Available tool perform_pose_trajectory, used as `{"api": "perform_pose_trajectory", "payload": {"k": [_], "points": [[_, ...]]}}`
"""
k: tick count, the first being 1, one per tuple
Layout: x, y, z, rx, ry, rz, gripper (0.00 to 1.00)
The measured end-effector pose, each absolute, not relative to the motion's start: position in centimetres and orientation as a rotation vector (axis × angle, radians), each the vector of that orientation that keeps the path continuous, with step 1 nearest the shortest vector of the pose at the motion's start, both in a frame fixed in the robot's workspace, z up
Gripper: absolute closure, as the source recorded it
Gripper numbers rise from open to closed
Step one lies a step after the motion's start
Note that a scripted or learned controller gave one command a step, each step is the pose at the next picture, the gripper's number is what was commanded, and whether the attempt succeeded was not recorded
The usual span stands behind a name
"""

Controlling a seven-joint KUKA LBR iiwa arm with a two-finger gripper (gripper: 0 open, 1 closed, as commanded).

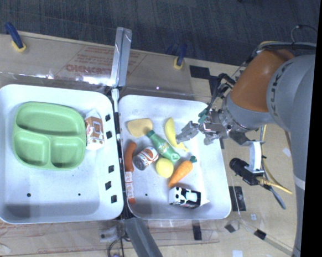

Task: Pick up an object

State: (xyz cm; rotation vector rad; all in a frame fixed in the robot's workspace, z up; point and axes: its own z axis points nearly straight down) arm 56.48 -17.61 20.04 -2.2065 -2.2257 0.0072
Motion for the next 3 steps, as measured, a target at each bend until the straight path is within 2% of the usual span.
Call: {"api": "perform_pose_trajectory", "payload": {"k": [1,2,3], "points": [[57.5,-15.2,10.5,-2.233,-2.202,0.004,0.0],[57.5,-15.2,11.1,-2.227,-2.201,0.011,1.0],[60.9,-5.9,24.0,-2.289,-2.143,0.008,1.0]]}}
